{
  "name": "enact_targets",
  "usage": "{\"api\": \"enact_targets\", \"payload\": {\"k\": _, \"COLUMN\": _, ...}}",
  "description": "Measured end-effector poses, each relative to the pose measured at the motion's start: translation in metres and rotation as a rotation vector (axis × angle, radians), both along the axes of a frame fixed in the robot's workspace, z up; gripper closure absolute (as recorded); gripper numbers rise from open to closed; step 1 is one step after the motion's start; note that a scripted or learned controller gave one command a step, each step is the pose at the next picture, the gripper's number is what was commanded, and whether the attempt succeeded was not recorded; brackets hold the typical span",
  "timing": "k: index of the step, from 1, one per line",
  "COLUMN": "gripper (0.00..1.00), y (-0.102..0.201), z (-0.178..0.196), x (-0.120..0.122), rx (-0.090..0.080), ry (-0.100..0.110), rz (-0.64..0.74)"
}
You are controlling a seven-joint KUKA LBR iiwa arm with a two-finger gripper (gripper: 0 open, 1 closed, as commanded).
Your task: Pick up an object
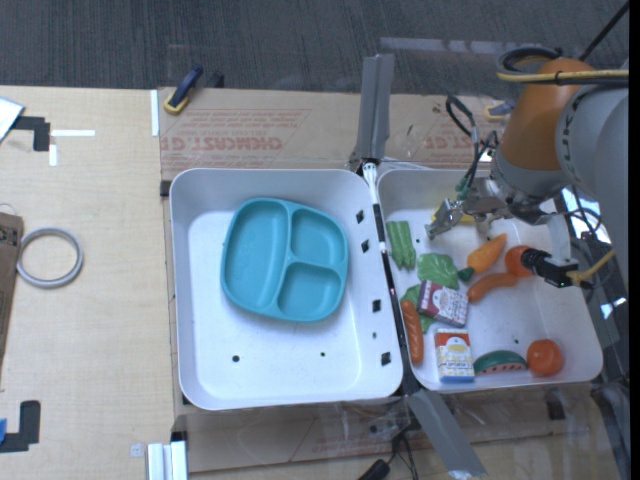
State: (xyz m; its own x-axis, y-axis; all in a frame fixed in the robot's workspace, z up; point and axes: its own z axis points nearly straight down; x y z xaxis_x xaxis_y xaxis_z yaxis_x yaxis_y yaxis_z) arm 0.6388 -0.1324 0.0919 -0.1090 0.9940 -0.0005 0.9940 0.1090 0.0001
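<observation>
Crowding the right bin — toy foods beneath the gripper, grip state unclear.

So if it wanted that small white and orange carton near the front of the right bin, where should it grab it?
Probably from straight above, with the fingers closing across the carton's two long sides at its middle. It looks to lie flat and boxy, its narrow width suiting a pinch. The hot dog on its left and the watermelon slice on its right crowd it, so room is tight.
</observation>
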Motion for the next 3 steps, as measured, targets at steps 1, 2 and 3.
{"api": "enact_targets", "payload": {"k": 1, "gripper": 0.00, "y": -0.022, "z": 0.034, "x": -0.103, "rx": 0.000, "ry": 0.000, "rz": 0.184}}
{"api": "enact_targets", "payload": {"k": 2, "gripper": 0.00, "y": -0.012, "z": 0.006, "x": -0.091, "rx": -0.004, "ry": -0.009, "rz": 0.212}}
{"api": "enact_targets", "payload": {"k": 3, "gripper": 1.00, "y": -0.012, "z": 0.016, "x": -0.089, "rx": -0.003, "ry": -0.013, "rz": 0.209}}
